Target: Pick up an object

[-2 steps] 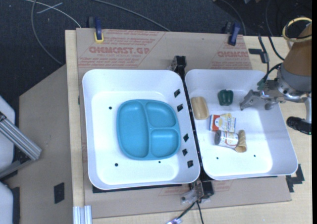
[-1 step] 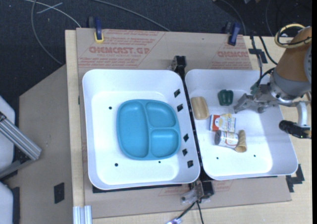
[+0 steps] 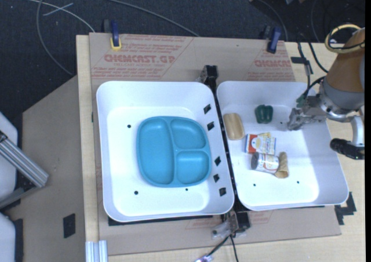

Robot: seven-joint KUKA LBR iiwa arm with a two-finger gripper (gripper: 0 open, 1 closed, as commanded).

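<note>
gripper [image 3: 297,119] hangs over right bin [image 3: 324,188], near green pepper [image 3: 264,114]; we cannot tell finger state. we see bread roll [image 3: 233,126], packet [image 3: 260,142], can [image 3: 266,162] loose mid-bin, reachable. blue plate [image 3: 173,150] fills left bin [image 3: 110,139].

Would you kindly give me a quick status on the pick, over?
Gripper low in right bin, nothing seen held. Green pepper just left of it, apart. Bread, packet, can farther left. Blue tray in left bin.
</note>
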